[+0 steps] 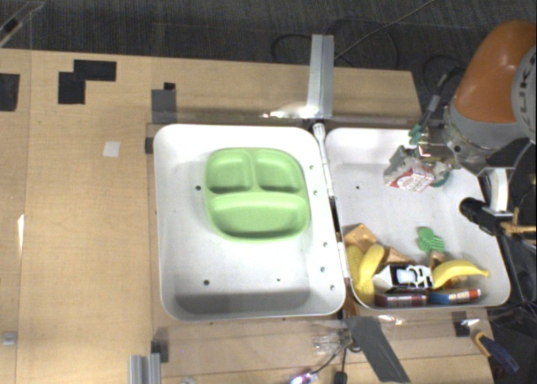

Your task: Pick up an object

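Bins side by side on a wooden bench, robot arm reaching into the right one.

Nearest, along the near edge of the right bin (361, 152), lies a heap of clutter: two bananas (457, 272), markers (428, 297), a small dark carton and a green toy piece (431, 240). The left bin (168, 206) holds a green divided plate (256, 192). Farther back in the right bin, the gripper (424, 156) sits right over a crumpled red-and-white packet (411, 179), touching or nearly so; whether it is open or closed cannot be told. This looks like the grasp step. Next, it likely needs to close firmly on the packet, then lift straight up.
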Available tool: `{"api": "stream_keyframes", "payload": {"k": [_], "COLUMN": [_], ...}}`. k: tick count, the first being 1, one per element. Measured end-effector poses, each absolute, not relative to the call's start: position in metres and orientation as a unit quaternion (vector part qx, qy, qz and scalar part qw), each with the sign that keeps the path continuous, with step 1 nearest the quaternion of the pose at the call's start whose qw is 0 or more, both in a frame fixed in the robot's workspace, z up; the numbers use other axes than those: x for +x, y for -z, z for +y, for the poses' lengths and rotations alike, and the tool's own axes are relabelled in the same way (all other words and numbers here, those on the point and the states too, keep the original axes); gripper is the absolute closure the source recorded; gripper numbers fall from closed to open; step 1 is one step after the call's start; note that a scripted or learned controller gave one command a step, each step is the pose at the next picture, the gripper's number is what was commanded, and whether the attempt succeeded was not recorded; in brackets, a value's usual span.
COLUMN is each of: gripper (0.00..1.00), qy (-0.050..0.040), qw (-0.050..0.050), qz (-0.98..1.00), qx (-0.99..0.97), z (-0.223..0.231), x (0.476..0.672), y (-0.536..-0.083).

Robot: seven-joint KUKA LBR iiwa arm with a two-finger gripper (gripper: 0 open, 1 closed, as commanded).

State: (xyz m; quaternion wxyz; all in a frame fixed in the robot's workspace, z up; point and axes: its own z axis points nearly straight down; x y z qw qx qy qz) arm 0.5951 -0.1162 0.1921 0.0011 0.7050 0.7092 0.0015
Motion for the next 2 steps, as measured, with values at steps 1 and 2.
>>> {"api": "stream_keyframes", "payload": {"k": [1, 2], "gripper": [0.00, 0.00], "qy": [-0.0057, -0.0019], "qw": [0.008, 0.006], "qz": [0.742, 0.800], "qx": [0.670, 0.600], "z": [-0.136, -0.136], "x": [0.658, 0.672], "y": [-0.102, -0.098]}}
